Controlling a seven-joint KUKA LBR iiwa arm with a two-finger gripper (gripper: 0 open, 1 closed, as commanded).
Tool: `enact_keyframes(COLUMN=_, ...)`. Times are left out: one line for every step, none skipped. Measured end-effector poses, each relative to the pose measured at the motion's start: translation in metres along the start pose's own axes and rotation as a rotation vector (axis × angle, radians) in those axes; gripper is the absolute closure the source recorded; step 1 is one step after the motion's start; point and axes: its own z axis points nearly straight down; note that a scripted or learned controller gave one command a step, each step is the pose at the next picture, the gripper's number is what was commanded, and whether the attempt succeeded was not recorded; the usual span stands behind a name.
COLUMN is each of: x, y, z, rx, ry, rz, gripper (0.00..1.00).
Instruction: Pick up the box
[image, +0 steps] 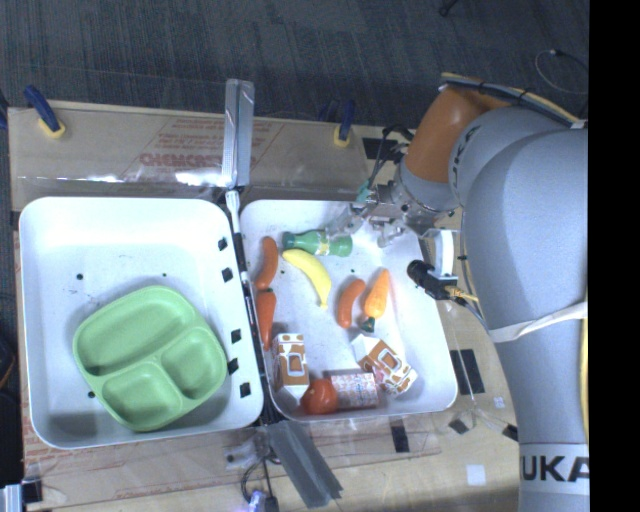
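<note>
Three small cartons lie at the front of the right bin (425, 330). An orange-and-white box (291, 360) stands at the front left, a similar box (388, 366) lies tilted at the front right, and a flat brownish box (352, 388) rests between them against the front wall. My gripper (366, 213) hangs over the bin's far edge, just right of a green bottle (318, 243), well away from all the boxes. Nothing can be seen held in it.
The right bin also holds a banana (310, 272), several orange carrots (377, 293) and a red tomato (320, 396) touching the flat box. A green divided plate (150, 357) lies in the left bin (40, 250). The arm's bulk (520, 230) overhangs the right side.
</note>
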Motion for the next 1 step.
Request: enact_keyframes(x=0.0021, y=0.0027, z=-0.0139, rx=-0.005, ry=0.001, rz=-0.007, gripper=1.0)
